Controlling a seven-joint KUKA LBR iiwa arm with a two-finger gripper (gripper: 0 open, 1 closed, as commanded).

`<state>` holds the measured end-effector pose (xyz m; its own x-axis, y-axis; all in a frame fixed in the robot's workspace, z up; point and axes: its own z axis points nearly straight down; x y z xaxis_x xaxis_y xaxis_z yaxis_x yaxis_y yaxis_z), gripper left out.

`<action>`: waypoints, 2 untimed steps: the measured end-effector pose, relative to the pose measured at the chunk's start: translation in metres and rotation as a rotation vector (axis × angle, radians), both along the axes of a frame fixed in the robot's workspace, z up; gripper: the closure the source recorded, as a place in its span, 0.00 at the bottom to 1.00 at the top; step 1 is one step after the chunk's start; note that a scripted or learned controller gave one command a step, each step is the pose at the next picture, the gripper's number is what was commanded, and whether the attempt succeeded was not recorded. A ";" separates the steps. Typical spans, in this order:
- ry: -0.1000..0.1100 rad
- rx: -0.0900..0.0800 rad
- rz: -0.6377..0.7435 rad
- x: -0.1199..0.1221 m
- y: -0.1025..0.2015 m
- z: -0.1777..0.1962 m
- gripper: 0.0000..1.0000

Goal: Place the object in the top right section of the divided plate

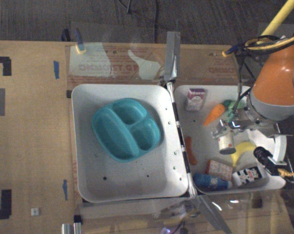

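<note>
The grey arm with the orange band [278,82] comes in from the right and blocks a good part of the right-hand shallow white bin [205,147]. Its metal two-finger gripper [230,126] is a tangle of glints and cables under the wrist, and I cannot tell whether it is spread or closed, or whether it has anything in it. The far right of that bin is cut off by the arm, and the things there are hard to read.

Over in the left-hand shallow white bin [88,179] lies the teal plastic divided plate [97,123]. It is rounded and turned at an angle, with one large section and two smaller ones, and all three show bare teal. It sits flat in the upper middle of its bin, well apart from the gripper, with the wall between the two bins in the way.

The gripper hangs over the right bin. A short white cylinder [226,143] lies just below it, perhaps touching. An orange plastic carrot [214,114] is just to its left, a small green piece [228,104] sits above it, and a yellow curved piece [243,150] lies near, lower right.
</note>
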<state>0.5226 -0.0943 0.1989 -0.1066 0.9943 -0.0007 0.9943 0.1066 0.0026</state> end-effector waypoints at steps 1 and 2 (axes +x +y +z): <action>0.003 0.001 0.026 0.003 0.072 0.000 1.00; 0.000 0.000 0.164 0.051 0.147 0.002 1.00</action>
<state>0.5739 0.0529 0.2005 -0.2676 0.9635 -0.0010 0.9635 0.2676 0.0025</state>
